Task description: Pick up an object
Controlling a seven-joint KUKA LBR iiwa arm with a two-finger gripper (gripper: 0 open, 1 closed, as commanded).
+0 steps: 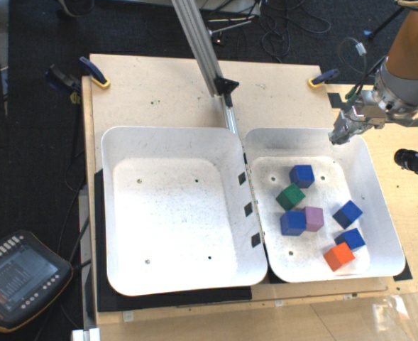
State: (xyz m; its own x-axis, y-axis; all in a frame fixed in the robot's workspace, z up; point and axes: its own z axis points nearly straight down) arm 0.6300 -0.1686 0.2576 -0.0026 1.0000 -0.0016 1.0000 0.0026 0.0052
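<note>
The right bin (379,190) holds several small blocks. A blue block (301,175) lies nearest the back, with a green block (290,197) just in front of it. A second blue block (292,222) touches a purple block (314,218). Further right lie two more blue blocks (348,213) (351,239) and an orange block (338,256). My gripper (341,132) hangs above the bin's far right corner, well apart from all the blocks, and nothing shows between its fingers.
The left bin (116,190) stands beside the right one. A slanted metal pole (198,38) crosses the back of the bench down to the bins' shared edge. Clamps sit at the bench's back corners (95,73) (322,79). A teach pendant (17,279) lies at the lower left.
</note>
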